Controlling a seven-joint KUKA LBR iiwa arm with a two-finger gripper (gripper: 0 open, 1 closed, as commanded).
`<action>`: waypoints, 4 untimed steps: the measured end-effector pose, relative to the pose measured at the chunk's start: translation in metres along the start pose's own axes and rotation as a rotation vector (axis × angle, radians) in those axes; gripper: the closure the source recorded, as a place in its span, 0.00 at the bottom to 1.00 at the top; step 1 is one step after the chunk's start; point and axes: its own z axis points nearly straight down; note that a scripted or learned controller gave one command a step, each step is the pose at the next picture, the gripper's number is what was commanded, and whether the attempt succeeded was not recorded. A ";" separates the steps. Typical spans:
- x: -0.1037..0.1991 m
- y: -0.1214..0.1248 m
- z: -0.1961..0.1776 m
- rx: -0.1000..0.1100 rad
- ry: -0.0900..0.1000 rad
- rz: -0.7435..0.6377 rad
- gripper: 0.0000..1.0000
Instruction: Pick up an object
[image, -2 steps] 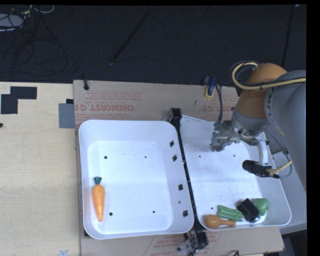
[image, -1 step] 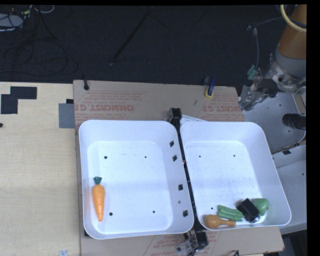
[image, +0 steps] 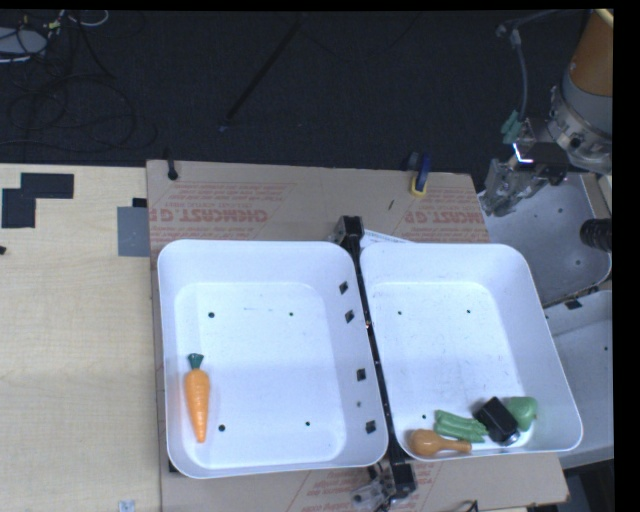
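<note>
Two shallow white bins with smooth, rounded walls sat side by side on a cardboard sheet printed with red lettering, the left bin (image: 255, 262) and the right bin (image: 450, 262) joined along a dark central strip. A toy carrot (image: 197, 398), tapered and glossy orange with a small green top, lay alone near the front left corner of the left bin. In the right bin's front corner, a green pod-shaped toy (image: 459, 425), a tan pear-shaped piece (image: 436, 443), a boxy black object (image: 497, 420) and a rounded green item (image: 521, 408) were bunched together, touching or overlapping. The gripper (image: 506, 188) hung beyond the right bin's far corner, well apart from every object and holding nothing; whether it was wide or narrow could not be told. The arm above it was cut off at the frame's edge.
</note>
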 end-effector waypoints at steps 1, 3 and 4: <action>0.072 0.016 -0.087 -0.002 0.001 -0.004 1.00; 0.112 0.001 -0.023 0.007 0.002 -0.003 1.00; 0.084 0.032 0.119 0.021 -0.002 0.006 1.00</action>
